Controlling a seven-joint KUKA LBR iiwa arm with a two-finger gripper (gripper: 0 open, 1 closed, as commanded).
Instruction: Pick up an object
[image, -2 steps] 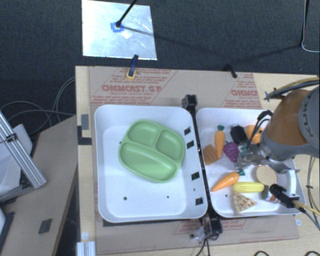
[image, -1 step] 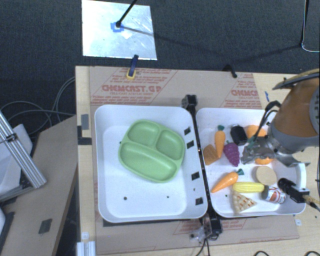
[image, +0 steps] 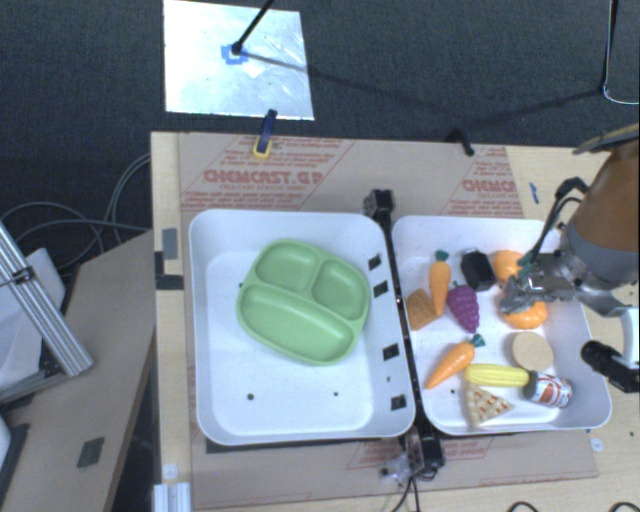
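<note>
The right bin (image: 585, 405) holds several toy foods: two carrots (image: 440, 272) (image: 451, 361), purple grapes (image: 463, 306), a bread piece (image: 421, 309), a black object (image: 476, 269), an orange (image: 506, 264), a corn cob (image: 497, 376), a pizza slice (image: 487, 407), a round cookie (image: 531, 351) and a small can (image: 548, 390). My gripper (image: 524, 293) hangs low at the bin's right side, right over an orange fruit (image: 529, 316). The metal head hides how the fingers stand.
The left bin (image: 215, 400) carries a green divided plate (image: 303, 300). A black divider strip (image: 390, 300) runs between the bins. The arm's orange band (image: 612, 205) comes in from the right. A black part (image: 610, 362) sticks out by the right bin's edge.
</note>
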